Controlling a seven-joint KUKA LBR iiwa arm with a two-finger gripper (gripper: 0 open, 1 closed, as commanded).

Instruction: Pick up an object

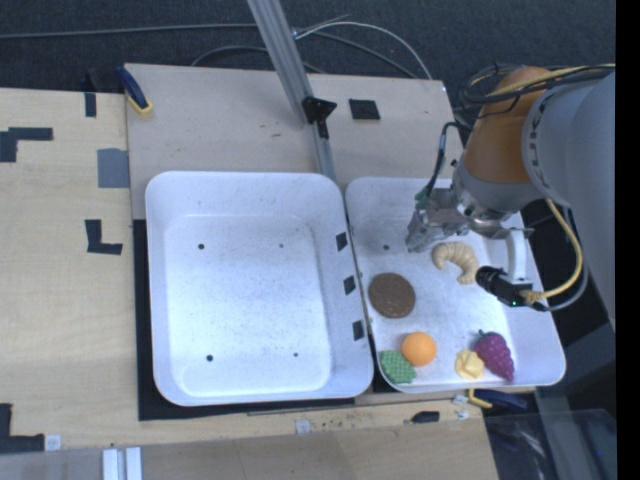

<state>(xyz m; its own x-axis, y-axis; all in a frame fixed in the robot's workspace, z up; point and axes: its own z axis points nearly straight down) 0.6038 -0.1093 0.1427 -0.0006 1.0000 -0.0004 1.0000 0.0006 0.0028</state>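
**Ana:** The arm's in over the right bin (540,368) now, reaching from the right, with the tool (424,230) low near the bin's upper left part. Can you make out its grip?

**Ben:** No. It's a dark cluster from up here, and I can't tell whether it's wide or narrow. I don't see anything in it, mind.

**Ana:** So what's nearest?

**Ben:** The croissant (456,259), I'd say. It lies just beside the tool, down and to the right, and I can't tell if they touch. Its long axis runs on a slant, upper left to lower right, curling at the lower end.

**Ana:** And the rest?

**Ben:** The brown cookie (391,295) sits below the tool, a bit to the left and farther off. Along the near edge: green piece (397,368), orange (419,349), small yellow piece (469,364), purple grapes (494,354).

**Ana:** So a short shift toward the croissant?

**Ben:** That's my guess, closing across its narrow width. The left bin (160,268) is out of this.
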